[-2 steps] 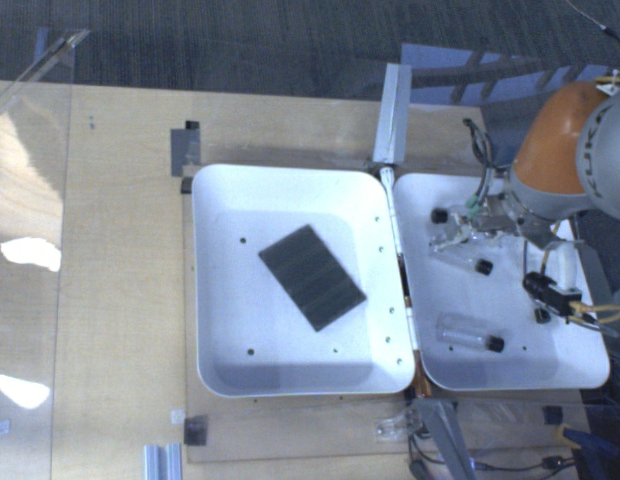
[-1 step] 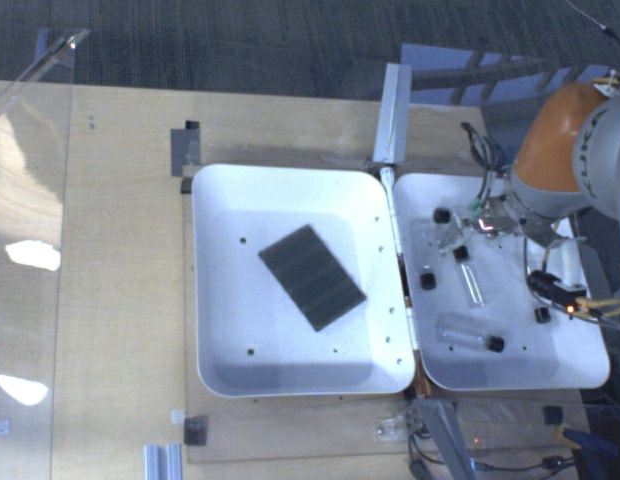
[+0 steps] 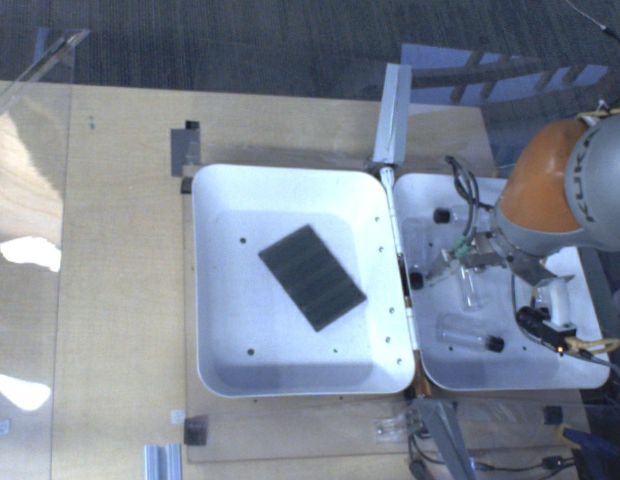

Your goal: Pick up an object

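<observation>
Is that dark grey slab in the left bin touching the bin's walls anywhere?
Apart. In the camera view the dark slab lies tilted on the floor of the left bin, with bare white floor showing all round it before each wall.

A pale wooden bench top (image 3: 110,298) spreads out to the left of the gripper, carrying bright patches of reflected light (image 3: 30,253) near its far left edge. Beyond the bench, farther from the gripper toward the top, lies dark grey ribbed carpet (image 3: 240,18). A grey metal bar (image 3: 393,113) stands up-left of the gripper. Small dark brackets (image 3: 187,148) sit on the wood, well left of the gripper, and another (image 3: 195,429) lies down-left.
</observation>
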Controlling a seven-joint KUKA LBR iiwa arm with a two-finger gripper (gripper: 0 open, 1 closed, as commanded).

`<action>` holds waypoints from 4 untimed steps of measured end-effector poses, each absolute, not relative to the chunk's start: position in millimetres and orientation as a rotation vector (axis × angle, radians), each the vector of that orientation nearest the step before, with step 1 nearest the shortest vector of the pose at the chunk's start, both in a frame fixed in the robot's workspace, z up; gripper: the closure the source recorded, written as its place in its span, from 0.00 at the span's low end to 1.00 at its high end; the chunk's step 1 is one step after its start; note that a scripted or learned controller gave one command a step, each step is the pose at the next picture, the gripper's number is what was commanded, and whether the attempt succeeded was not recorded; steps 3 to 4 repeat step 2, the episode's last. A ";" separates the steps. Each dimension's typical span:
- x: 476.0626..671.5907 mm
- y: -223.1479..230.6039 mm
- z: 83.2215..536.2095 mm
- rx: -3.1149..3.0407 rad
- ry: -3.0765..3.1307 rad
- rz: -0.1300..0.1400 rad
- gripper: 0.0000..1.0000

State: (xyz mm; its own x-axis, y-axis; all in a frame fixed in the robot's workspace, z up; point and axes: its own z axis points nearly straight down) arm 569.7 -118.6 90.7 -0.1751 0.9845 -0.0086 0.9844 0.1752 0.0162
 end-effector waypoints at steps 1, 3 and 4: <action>573.3 -116.4 103.5 1.997 2.394 0.021 1.00; 614.3 -62.4 256.2 1.894 2.497 0.008 1.00; 614.3 -62.4 256.2 1.894 2.497 0.008 1.00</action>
